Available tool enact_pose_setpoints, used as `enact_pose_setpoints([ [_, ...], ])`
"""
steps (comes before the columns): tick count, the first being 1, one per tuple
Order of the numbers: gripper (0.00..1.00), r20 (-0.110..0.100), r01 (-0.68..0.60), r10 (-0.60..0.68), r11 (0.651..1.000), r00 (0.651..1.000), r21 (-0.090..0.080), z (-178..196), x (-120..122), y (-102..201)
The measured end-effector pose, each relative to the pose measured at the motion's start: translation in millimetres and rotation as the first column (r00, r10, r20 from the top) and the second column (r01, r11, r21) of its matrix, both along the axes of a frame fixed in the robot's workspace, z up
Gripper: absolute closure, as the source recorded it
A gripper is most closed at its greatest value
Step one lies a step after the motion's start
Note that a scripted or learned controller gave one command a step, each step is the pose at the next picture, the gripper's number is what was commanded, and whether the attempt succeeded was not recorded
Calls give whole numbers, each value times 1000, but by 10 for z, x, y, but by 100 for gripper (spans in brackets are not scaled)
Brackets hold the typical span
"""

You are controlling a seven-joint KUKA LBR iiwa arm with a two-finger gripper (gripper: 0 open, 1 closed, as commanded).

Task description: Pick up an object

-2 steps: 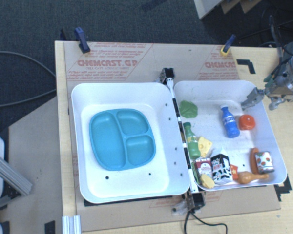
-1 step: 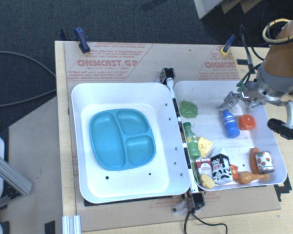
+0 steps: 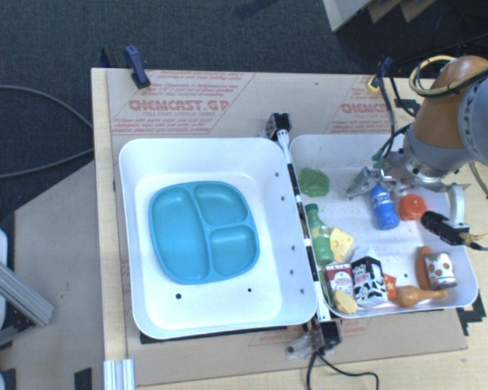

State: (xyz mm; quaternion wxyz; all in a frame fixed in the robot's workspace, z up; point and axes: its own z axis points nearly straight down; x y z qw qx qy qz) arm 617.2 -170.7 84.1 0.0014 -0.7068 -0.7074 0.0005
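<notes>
Where the right white bin (image 3: 472,292) comes nearest, a black-and-white carton (image 3: 368,282) lies beside a brown chicken-leg toy (image 3: 416,296); farther back, the gripper (image 3: 381,187) hangs over a small blue bottle (image 3: 383,209), perhaps touching it, though I cannot tell whether it is clamped.

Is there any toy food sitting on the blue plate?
No, the blue plate in the left bin has bare compartments; the toy food lies in the right bin.
</notes>
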Motion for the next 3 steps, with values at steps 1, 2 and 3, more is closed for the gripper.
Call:
enact_pose_setpoints([
  [1,100,3,-1,1,1000,1000,-1,108,10,1],
  [2,100,0,0,0,1000,1000,1,8,63,693],
  [3,100,4,0,0,1000,1000,0,1010,-149,1518],
])
